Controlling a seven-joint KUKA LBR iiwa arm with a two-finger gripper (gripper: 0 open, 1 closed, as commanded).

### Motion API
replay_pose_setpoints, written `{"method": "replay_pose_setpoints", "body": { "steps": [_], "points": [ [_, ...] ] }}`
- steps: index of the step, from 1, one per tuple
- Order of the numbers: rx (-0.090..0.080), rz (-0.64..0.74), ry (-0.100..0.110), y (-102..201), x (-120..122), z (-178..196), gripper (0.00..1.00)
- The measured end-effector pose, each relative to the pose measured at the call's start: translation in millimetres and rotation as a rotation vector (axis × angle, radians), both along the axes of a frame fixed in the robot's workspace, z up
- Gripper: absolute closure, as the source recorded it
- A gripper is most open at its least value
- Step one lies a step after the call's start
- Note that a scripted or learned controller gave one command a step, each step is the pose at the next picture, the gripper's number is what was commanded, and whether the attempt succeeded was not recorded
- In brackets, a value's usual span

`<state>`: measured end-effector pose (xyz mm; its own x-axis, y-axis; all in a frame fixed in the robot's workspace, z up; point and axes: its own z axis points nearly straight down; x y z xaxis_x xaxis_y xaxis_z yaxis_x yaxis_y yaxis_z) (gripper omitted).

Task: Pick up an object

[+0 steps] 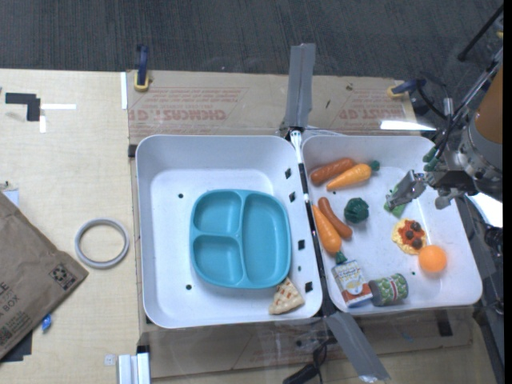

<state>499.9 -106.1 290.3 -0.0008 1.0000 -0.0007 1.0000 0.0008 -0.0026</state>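
1. Gripper hangs over the right bin, fingers apart, nothing between them; the pizza slice and orange ball lie just below.
2. A good grasp centres the fingers over one item before descending.
3. The arm is cut off at the frame edge; the fingertips are hard to resolve.
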Motion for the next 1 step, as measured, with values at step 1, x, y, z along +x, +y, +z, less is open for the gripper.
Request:
{"method": "replay_pose_setpoints", "body": {
  "steps": [1],
  "points": [
    [0.000, 0.001, 0.001, 3.6, 5.9, -64.2, 0.00]
  ]
}}
